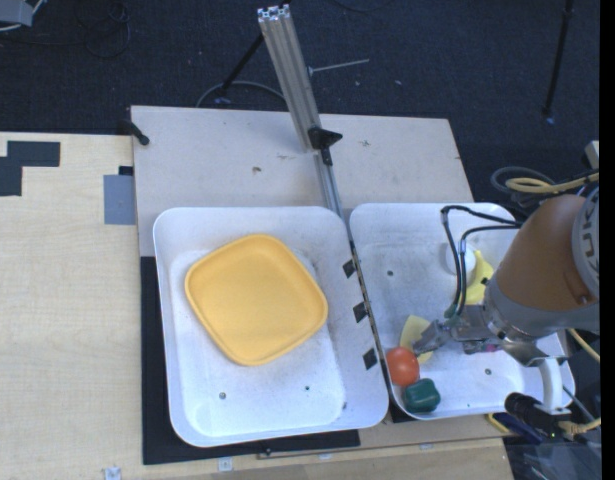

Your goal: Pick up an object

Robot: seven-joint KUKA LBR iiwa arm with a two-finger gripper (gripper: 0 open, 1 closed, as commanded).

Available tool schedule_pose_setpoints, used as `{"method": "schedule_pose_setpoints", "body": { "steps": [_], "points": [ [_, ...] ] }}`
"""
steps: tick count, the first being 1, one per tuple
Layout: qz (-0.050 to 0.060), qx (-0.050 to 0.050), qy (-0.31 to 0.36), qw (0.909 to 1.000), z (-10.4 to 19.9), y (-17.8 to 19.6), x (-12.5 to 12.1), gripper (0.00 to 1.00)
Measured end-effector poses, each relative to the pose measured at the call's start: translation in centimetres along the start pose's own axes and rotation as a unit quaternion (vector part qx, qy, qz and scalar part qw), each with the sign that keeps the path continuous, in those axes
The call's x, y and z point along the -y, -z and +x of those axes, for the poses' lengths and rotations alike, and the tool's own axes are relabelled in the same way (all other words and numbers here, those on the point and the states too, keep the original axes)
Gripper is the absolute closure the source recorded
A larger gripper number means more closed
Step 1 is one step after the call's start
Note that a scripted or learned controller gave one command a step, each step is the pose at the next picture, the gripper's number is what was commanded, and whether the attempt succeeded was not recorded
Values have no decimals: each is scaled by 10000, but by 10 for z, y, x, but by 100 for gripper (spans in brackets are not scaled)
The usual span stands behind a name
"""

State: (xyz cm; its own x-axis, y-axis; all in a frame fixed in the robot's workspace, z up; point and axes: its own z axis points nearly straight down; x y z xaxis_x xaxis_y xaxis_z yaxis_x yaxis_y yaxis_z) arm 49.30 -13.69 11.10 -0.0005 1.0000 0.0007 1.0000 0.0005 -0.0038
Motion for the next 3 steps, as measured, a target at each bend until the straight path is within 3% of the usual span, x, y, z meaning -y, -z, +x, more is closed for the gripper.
{"method": "schedule_pose_setpoints", "body": {
  "steps": [1, 3],
  "points": [
    [-14, 3, -13, 10000, -1, 11, -1, 100],
    [-34, 7, -5, 10000, -4, 105, -18, 100]
  ]
}}
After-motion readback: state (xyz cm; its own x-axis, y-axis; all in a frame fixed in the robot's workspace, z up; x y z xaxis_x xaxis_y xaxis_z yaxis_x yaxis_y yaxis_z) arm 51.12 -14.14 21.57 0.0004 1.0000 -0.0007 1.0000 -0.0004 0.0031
